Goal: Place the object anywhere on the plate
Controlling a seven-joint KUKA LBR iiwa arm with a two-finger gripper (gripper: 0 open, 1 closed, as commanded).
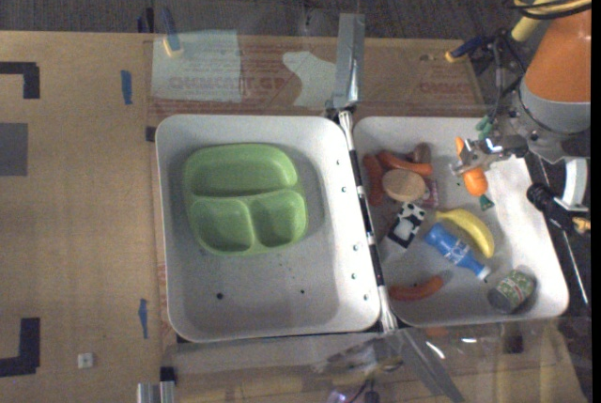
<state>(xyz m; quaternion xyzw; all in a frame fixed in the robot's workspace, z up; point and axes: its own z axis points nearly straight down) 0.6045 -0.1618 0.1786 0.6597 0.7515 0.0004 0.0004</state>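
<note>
Carrot [476, 181], small orange cone, sits right under the gripper [481, 154]; grip unclear; smooth green three-compartment plate [246, 198] waits.

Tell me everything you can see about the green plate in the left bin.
The green plate is a rounded-rectangle dish that looks like matte plastic, light green throughout. Raised ridges split it into three compartments: one long section along the far side and two smaller ones along the near side. It lies flat and right side up on the floor of the left white bin, toward the bin's far left part, apart from the walls. No object lies in its compartments, and nothing touches it but the bin floor.
</note>
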